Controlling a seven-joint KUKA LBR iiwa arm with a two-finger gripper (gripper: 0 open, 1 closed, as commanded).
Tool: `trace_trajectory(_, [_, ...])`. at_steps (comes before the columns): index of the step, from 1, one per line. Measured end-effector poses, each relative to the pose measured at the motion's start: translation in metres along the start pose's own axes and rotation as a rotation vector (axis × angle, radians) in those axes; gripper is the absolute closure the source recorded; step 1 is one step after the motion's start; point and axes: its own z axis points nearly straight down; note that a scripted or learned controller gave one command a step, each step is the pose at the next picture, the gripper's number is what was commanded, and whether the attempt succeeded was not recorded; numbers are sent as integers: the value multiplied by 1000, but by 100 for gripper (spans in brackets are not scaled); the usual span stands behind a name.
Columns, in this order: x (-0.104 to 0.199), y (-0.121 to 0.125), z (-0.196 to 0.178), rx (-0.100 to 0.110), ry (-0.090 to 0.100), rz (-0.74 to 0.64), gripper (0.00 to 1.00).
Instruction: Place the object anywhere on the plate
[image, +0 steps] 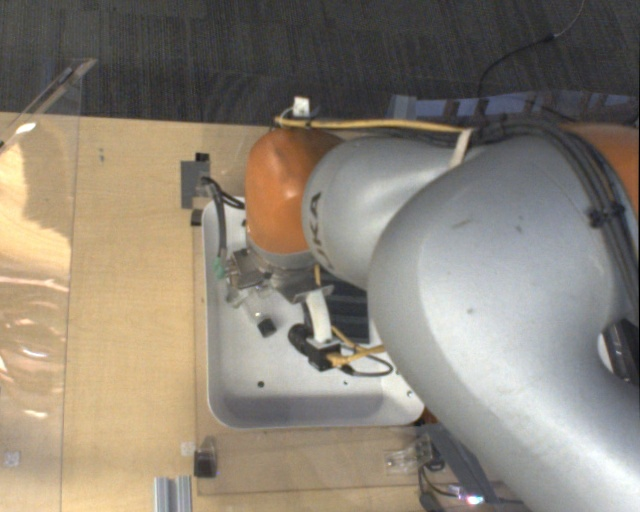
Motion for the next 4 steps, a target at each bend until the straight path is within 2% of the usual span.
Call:
trace_trajectory(1, [-7, 8, -177, -6, -2, -236, 100])
trace_trajectory(2, [-23, 35, -9, -6, -3, -949, 100])
trace_trajectory(3, [11, -37, 0, -5, -14, -1093, 100])
trace_trajectory(4, [9, -8, -109, -8, -6, -1522, 100])
